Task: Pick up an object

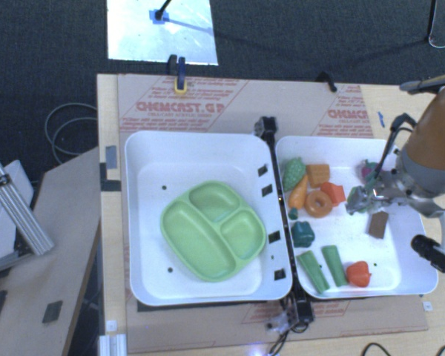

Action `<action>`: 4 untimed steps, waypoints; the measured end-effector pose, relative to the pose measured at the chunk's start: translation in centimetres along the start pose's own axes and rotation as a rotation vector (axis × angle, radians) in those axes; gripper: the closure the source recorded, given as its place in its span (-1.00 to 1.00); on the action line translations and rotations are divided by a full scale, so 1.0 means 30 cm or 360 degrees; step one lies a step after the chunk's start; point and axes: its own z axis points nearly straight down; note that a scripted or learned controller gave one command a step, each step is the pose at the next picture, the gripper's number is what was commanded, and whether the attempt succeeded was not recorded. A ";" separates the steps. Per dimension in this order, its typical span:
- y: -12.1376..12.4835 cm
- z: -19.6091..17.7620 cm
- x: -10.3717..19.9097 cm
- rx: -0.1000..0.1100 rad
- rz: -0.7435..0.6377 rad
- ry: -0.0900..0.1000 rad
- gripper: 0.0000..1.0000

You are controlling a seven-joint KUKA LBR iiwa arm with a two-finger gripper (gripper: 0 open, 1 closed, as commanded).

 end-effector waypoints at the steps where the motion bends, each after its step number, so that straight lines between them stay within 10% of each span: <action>1: 0.007 -0.134 -0.001 -0.0001 0.0000 0.0000 1.00; 4: 0.377 -0.157 0.194 0.0000 -0.0004 0.0002 1.00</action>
